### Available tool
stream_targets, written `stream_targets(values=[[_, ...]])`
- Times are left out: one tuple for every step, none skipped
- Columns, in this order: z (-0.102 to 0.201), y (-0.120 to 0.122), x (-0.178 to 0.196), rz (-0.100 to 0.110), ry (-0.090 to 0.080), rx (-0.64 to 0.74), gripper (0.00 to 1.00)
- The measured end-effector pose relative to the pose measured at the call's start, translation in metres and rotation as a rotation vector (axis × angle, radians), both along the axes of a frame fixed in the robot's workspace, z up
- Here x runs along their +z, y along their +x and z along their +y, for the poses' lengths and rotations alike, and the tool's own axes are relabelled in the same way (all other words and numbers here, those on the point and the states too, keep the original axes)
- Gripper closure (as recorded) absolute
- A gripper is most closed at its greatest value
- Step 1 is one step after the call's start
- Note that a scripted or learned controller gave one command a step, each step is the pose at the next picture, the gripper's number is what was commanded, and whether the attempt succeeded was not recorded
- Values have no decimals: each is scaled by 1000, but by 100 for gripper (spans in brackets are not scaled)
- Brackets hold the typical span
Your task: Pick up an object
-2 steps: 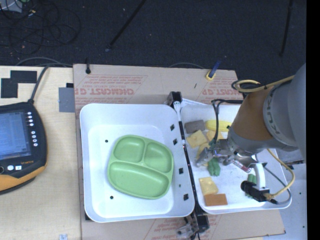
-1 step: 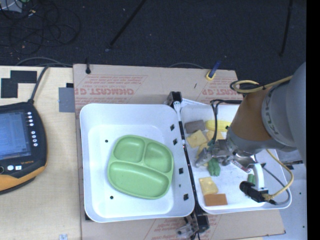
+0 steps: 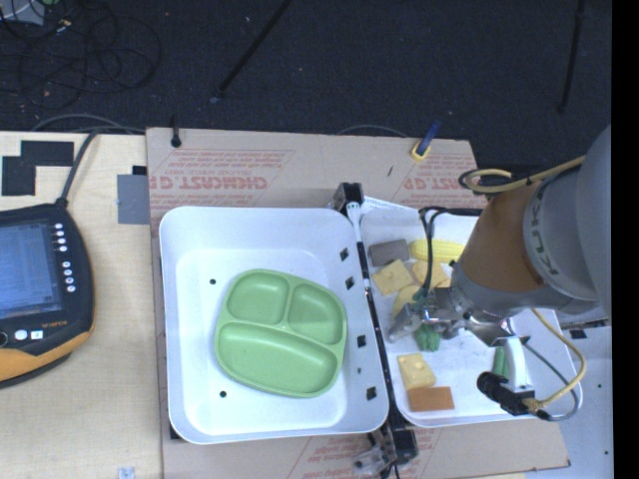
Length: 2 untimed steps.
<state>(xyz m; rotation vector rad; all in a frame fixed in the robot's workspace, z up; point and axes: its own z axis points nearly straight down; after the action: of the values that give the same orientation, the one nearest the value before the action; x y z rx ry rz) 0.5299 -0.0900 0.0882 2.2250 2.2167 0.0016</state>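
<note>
The brown block [image 3: 430,399] lies nearest you, the gripper [image 3: 427,319] is low over a small green piece [image 3: 428,339] in the right bin [image 3: 469,414], its state I cannot tell, so next you need a firm closing and a lift.

One fixed camera above the bench [image 3: 250,168] — slanted down on both bins [image 3: 190,267], moderately near.

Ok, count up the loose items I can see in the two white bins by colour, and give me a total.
Green: 2, the divided plate in the left bin and a small piece by the gripper.
Yellow: 3, a block, a corn-like piece, a wedge.
Grey: 1, a block.
Orange-brown: 1, a slab.
Total: 7 visible; the arm may hide more.
</note>
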Motion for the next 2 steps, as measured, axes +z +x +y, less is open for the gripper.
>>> stream_targets(values=[[2, -4, 0, -1, 0, -1, 0], [-7, 64, -1, 0, 0, 5, 0]])
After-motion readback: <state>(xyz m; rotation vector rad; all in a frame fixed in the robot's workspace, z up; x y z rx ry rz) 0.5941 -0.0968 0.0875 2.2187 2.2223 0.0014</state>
